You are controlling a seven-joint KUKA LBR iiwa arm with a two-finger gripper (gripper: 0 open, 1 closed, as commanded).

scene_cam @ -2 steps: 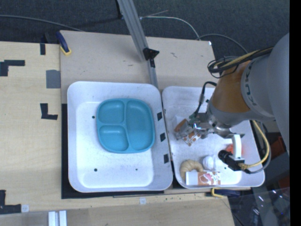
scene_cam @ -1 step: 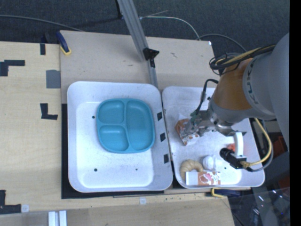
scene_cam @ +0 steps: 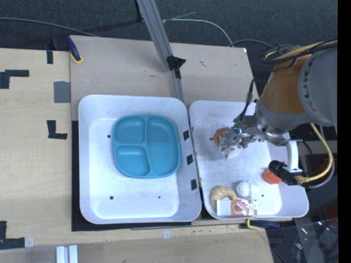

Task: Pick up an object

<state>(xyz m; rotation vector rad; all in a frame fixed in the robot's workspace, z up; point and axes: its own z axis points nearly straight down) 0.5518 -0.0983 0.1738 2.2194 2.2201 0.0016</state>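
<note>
You are looking down on a pale wooden bench (scene_cam: pixel 126 73) set over dark carpet, with black tape marks on the board at the left and a slanted metal post (scene_cam: pixel 156 26) crossing the top. Two shallow white bins sit side by side: the left bin (scene_cam: pixel 93 201) carries a blue divided plate (scene_cam: pixel 147 146) near its centre, and the right bin (scene_cam: pixel 290 201) holds the loose items. The grey arm (scene_cam: pixel 299 92), with its orange band, reaches in from the right, and its gripper (scene_cam: pixel 237 138) is low over the upper middle of the right bin. Just at its tip lies a small brown and reddish object (scene_cam: pixel 224 139), irregular in outline and blurred; you cannot tell whether the claw is released or clenched upon it. Along that bin's near edge lie a tan croissant-shaped piece (scene_cam: pixel 222 192), a small white item (scene_cam: pixel 244 189) and a red-and-white carton (scene_cam: pixel 237 207).
</note>
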